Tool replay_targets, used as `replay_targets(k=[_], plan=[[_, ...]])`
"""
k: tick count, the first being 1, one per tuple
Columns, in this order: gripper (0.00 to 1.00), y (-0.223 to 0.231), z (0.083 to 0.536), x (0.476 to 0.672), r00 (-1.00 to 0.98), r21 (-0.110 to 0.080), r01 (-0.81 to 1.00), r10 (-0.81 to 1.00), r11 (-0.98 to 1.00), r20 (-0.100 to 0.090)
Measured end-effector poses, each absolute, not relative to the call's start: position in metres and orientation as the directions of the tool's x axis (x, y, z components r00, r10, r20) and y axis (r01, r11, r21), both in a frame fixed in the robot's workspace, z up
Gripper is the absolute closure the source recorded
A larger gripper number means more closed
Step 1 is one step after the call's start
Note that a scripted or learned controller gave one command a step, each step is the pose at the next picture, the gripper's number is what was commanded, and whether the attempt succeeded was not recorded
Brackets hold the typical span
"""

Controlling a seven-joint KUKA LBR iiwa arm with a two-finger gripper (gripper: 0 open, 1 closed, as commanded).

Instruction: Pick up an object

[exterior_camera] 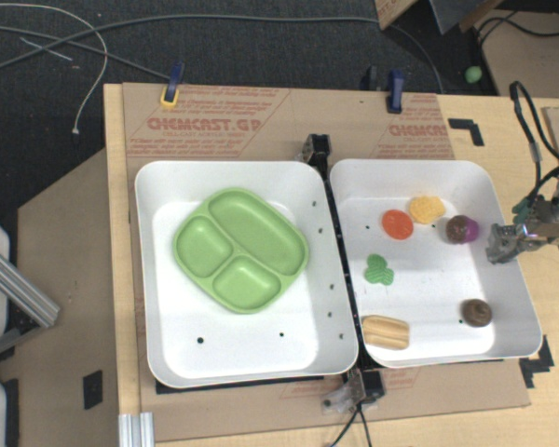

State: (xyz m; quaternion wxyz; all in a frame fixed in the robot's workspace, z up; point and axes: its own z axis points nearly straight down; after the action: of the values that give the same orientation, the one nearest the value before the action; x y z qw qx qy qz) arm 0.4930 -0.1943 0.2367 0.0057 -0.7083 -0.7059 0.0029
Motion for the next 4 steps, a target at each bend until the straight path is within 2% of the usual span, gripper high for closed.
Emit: replay_targets(k=[1, 3, 4], plan=[[0.00, -0.194, 0.242, 0.496, 0.000, -0.001, 1.000, 1.000, 0.000, 0.001], [0.00, -0.188, 0.143, 0.510, 0.000, -0.005, 1.000, 1.000, 0.000, 0.003], [0.00, -0.187, 0.090, 0.509, 0.000, -0.006, 1.000, 1.000, 0.000, 0.003]])
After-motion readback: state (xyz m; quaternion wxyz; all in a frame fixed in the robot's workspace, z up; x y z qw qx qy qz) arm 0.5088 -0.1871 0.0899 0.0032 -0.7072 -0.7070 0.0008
